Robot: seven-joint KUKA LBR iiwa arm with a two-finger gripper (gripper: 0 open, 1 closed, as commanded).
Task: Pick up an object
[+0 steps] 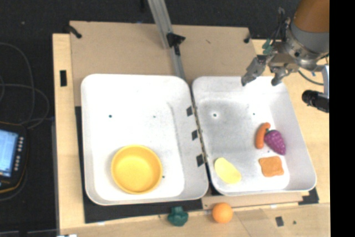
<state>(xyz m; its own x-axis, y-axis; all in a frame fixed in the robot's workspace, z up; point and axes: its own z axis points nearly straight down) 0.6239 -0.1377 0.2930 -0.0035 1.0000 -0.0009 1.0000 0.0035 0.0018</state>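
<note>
Nearest cam: orange ball [222, 212] + green toy [178, 216], both on bench front of right bin [244, 91], outside it.
Hangs over right bin's far edge: gripper [260, 76], fingers spread apart w/ clear gap, nothing between them. Likely targets all lie toward cam from gripper, along right bin's near-right part, well apart from tool: orange carrot [262, 136] upright-ish, long axis running roughly far-to-near, touching purple grapes [275, 141] just right of it; orange block [271, 166] nearer cam below those; pale yellow piece [227, 170] at right bin's near-left corner, long axis slanted. Carrot/grapes pair closest to gripper, so prob. needs a move toward cam + descent. Small, rounded, toy-like look; tight pair could be awkward to separate. Yellow bowl [136, 168] sits in left bin [133, 91], far side from right bin's items.
</note>
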